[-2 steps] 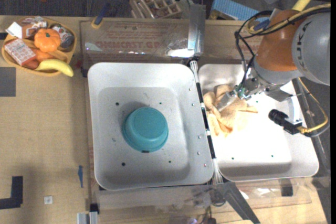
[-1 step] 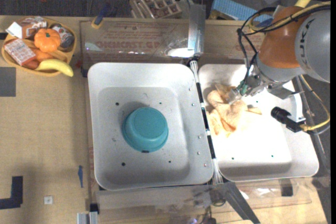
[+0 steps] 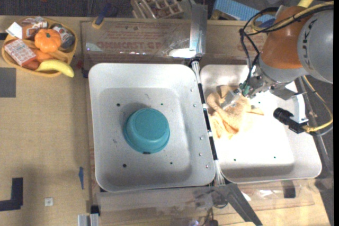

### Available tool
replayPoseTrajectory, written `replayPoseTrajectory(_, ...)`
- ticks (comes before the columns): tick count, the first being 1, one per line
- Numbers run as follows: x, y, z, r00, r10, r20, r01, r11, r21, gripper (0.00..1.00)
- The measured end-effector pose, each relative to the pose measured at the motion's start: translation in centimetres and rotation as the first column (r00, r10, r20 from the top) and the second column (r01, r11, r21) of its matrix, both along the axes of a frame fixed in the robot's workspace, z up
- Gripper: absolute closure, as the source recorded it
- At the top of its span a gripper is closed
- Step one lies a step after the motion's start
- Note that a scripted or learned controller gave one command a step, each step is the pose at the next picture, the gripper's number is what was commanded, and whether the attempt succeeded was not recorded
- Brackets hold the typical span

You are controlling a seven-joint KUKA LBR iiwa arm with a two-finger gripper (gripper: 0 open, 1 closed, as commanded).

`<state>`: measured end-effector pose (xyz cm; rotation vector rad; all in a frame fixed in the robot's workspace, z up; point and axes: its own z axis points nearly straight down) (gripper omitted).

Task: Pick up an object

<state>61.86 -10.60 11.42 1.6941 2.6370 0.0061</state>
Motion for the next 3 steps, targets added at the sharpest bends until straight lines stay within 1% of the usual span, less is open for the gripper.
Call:
replayPoseTrajectory(1,2.3,0.4,-2.5,0.999,0.05,0.001,-0.05,0.999,-0.001,0.0)
replayPoseTrajectory(2,2.5,0.3,-1.2,0.999,0.047,0.009,-0.047,0.999,-0.002,1.0)
replayPoseTrajectory(3,0.4,2.1,10.2,0.982,0.187,-0.005,-0.187,0.982,-0.001,1.0)
